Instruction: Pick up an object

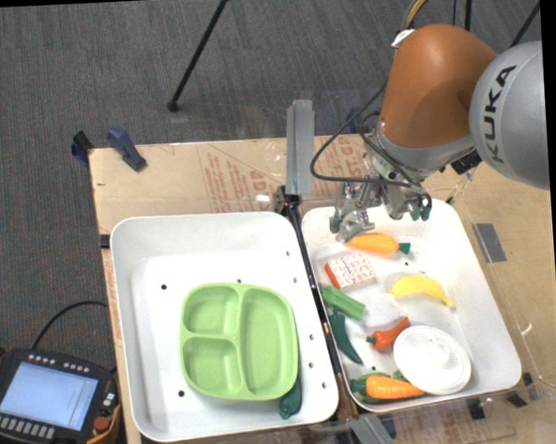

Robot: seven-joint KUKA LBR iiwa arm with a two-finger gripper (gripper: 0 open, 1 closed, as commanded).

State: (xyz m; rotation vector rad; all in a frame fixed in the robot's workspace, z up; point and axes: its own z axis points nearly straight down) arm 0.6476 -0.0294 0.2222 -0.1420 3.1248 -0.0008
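My gripper (352, 223) hangs over the back left corner of the right bin (485, 298), under the orange wrist band. Just in front of it, to its right, lies an orange carrot (373, 245). A red and white box (350, 272) sits below that. Further forward are a yellow banana (420, 288), a green pepper (343, 302), a dark green vegetable (346, 337), a red chili (388, 334), a white round lid (432, 358) and a second carrot (393, 386). Nothing shows as lifted with the gripper.
The left bin (140, 272) holds a light green divided plate (238, 341), with a dark green item (289, 403) at its front right corner. A grey post (299, 159) stands behind the bins' shared edge. A teach pendant (49, 399) lies at the lower left.
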